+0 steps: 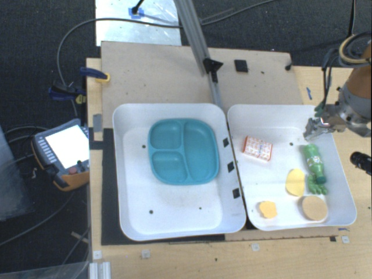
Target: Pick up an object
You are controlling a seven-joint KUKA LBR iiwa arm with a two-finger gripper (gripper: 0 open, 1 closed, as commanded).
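White bins [174,225], green bottle [314,161], no legible labels

no words or numbers can be read; the small packet [257,149] bears a red pattern too blurred to make out.
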